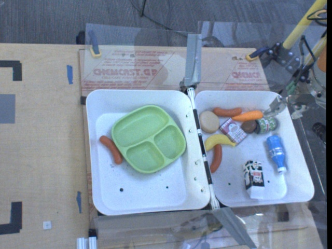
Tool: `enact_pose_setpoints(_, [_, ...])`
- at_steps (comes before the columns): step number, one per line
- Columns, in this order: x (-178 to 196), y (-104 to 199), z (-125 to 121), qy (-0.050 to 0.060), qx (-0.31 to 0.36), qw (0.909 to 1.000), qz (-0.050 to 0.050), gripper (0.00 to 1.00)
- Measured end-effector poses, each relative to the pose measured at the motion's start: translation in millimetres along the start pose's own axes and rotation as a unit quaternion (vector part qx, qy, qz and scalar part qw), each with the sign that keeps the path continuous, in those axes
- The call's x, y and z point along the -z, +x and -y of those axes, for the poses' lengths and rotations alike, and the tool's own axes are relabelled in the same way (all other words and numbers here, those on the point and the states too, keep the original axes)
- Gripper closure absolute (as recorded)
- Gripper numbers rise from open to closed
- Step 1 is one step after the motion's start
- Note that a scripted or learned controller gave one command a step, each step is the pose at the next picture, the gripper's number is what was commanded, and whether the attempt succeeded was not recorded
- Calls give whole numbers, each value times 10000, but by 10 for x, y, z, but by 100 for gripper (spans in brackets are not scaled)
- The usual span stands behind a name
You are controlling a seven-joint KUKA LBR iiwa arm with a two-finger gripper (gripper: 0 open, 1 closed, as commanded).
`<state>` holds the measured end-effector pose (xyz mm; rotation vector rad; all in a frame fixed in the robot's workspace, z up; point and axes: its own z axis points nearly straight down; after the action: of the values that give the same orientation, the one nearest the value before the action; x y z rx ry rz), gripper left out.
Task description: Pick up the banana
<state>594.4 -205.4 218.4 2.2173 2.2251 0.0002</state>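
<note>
Several neighbours crowd the banana (218, 140) at the right bin's (295, 191) left-centre, touching a sausage (216, 157) and small carton (234, 130), so the gripper (284, 104), its opening unreadable at right edge, risks grabbing those.

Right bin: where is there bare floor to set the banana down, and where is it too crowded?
Bare floor lies in the right bin along its near edge, between the sausage and the milk carton. The far half is crowded: banana, bun, carrot and blue bottle. The left bin has room nearer than the green plate.
</note>
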Motion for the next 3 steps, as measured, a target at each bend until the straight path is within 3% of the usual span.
enact_pose_setpoints(1, [-963, 317, -244, -171, 126, 9998, 55, 0])
enact_pose_setpoints(2, [-27, 80, 106, -5, -618, 9981, 7, 0])
enact_pose_setpoints(3, [-1151, 773, -179, -32, -708, 9975, 5, 0])
